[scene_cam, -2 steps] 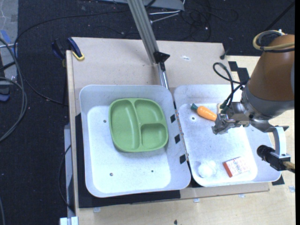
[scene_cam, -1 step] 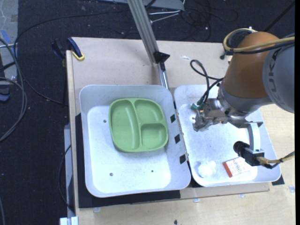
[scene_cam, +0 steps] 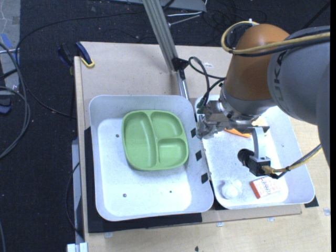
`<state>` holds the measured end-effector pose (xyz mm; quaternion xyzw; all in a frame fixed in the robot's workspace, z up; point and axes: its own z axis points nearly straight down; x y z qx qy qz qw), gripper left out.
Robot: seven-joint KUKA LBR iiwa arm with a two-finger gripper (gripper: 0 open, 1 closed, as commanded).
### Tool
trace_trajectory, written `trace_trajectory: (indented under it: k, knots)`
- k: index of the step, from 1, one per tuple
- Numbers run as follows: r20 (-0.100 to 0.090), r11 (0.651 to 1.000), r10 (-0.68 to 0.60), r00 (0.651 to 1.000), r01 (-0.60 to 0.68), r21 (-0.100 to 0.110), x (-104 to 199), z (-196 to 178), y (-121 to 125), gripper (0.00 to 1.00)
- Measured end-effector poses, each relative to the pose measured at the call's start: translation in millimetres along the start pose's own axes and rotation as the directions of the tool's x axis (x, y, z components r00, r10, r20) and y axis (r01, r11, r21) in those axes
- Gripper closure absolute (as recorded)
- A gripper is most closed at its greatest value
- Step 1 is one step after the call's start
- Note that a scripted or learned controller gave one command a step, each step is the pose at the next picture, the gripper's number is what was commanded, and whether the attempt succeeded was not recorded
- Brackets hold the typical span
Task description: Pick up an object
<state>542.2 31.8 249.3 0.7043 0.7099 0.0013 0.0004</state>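
Over the far end of the right bin (scene_cam: pixel 295 156), your gripper (scene_cam: pixel 208 124) hangs beside an orange object (scene_cam: pixel 238 133), probably targeting it; open or closed, you cannot tell.

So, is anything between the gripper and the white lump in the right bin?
Nothing visible does. Between the gripper and the white lump is only bare floor of the right bin. The red box lies beside it, off that line.
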Motion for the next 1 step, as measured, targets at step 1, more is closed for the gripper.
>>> trace_trajectory:
  k: [1]
  knots:
    - [0.001,1.0,0.001,1.0,-0.001,0.002,46.8,18.0,25.6,1.0]
